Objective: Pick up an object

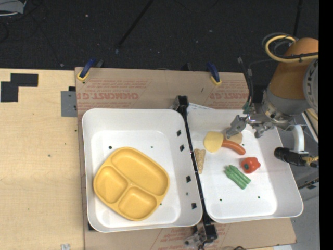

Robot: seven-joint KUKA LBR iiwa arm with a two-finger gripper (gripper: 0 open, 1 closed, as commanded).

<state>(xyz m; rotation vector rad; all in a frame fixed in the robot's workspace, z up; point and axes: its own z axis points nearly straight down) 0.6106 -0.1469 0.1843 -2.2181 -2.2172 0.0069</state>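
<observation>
While the arm hangs over the right bin, the jaws sit low above the toy food, and I honestly cannot tell how wide they are set (grey metal against a white floor, too small to read). Nothing shows between them, so I'd call the pick not yet made.

Closest target looks like the orange sausage, just below the jaws and nearly touching them; its long axis runs from beside the jaws down and away to the right. Touching its left end is a pale yellow round piece, smooth, maybe a lemon or potato. Further below the jaws are a glossy red pepper and a ribbed green bean pod, lying diagonally. A tan wedge leans by the divider, off to the left.

Over in the left bin is a yellow divided plate, smooth plastic, well apart from the jaws.

My guess: a short drop straight down, closing across the sausage's narrow width.
</observation>
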